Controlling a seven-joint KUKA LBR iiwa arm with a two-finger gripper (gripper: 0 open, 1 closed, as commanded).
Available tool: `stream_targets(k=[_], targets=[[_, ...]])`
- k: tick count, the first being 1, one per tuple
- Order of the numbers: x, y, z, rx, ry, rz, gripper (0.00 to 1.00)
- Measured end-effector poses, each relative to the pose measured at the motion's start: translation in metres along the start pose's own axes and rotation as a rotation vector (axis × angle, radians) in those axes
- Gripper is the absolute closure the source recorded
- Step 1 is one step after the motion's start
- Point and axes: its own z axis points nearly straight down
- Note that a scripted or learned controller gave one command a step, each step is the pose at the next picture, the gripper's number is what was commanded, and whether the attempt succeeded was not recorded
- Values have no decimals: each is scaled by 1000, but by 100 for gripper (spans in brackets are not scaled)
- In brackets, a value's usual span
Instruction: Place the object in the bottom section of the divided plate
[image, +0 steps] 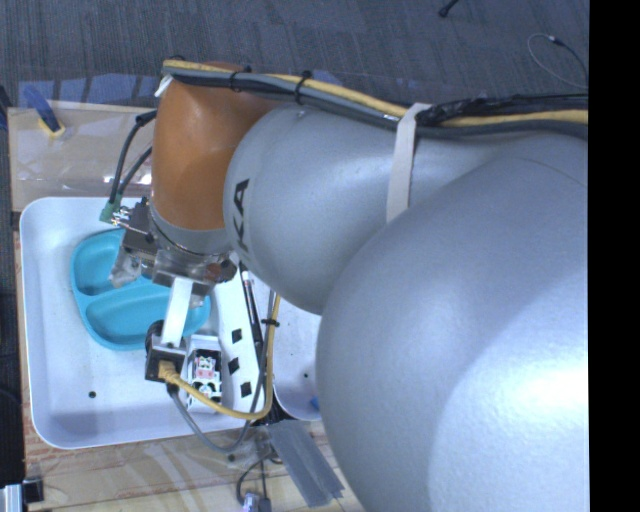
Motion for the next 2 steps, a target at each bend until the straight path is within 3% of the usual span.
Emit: stream_targets(k=[1, 2], targets=[[25, 56, 93, -3, 4, 152, 0], [28, 54, 84, 1, 2, 140, 100]])
